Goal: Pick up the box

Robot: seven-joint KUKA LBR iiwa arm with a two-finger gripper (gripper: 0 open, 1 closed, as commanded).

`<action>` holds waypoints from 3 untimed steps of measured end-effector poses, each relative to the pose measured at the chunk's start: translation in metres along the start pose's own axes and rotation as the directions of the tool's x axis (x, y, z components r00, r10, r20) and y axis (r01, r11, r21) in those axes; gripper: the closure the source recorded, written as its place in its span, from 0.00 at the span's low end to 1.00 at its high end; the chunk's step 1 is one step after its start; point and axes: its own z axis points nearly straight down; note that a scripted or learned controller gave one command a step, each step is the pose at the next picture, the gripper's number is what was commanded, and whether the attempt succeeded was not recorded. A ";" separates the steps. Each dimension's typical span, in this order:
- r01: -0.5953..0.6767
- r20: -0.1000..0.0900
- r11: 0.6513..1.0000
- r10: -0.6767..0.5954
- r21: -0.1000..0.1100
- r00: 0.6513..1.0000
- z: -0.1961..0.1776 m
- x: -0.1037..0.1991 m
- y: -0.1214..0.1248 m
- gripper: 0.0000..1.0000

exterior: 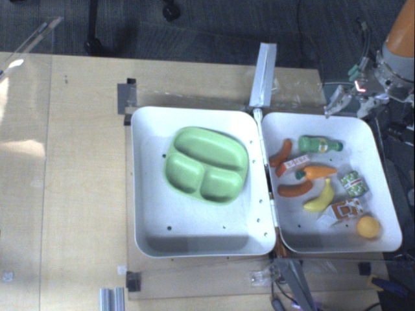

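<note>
Bench [78, 173]: light wood, bearing two shallow white bins side by side.

Left bin [146, 225]: holds one green tray [206, 164] with three compartments, lying near the bin's middle, slightly toward the far side.

Right bin [382, 193]: holds a cluster of small items.
- Green bottle [319, 145], lying on its side near the far wall.
- Two sausages: one [281, 153] slanted near the left wall, one [295, 189] lying below it.
- Red-and-white packet [295, 163] between the two sausages, touching the carrot's green end.
- Carrot [318, 172], orange, lying crosswise in the middle.
- Banana [320, 199], just below the carrot.
- Green box [353, 184], small, tilted, right of the carrot.
- Brown box [345, 209], small carton, lying tilted near the front right, between the banana and the orange; which of the two boxes the task means cannot be told.
- Orange [368, 227], in the front right corner, just beside the brown box.

Gripper [353, 99]: at the far right, above the far rim of the right bin, well apart from both boxes. Nothing is seen between its fingers; whether the jaws are open or closed cannot be told.

Arm [401, 41]: grey with an orange band, entering at the upper right.
</note>
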 end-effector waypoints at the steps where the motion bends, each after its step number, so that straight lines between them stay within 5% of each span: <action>1: -0.302 0.000 0.953 0.302 0.002 0.953 0.066 -0.001 0.012 0.00; 2: -0.293 0.001 0.956 0.293 -0.003 0.956 0.054 0.001 0.014 1.00; 3: -0.356 -0.001 0.934 0.356 0.003 0.934 0.075 0.101 -0.004 1.00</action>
